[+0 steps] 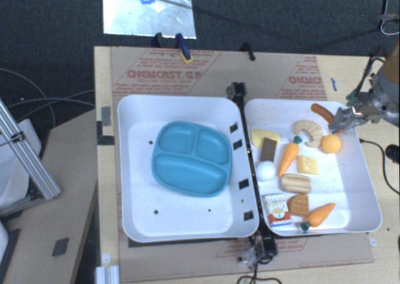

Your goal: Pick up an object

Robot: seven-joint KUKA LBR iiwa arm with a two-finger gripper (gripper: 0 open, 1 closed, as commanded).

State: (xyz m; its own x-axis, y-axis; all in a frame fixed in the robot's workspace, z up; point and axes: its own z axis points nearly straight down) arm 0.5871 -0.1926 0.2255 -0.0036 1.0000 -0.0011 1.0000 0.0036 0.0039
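The right bin holds several toy foods: a sausage, a croissant, an orange, a carrot, a cheese wedge, a chocolate bar, a white egg, a cracker, a bread roll, a waffle, a second carrot and a small red-and-white carton. My gripper hangs at the bin's upper right edge, just right of the sausage and above the orange. Nothing shows between its fingers.
The left bin holds a blue divided plate. A black divider with clips runs between the bins. Cardboard lies under both bins. A foil sheet sits at the far back.
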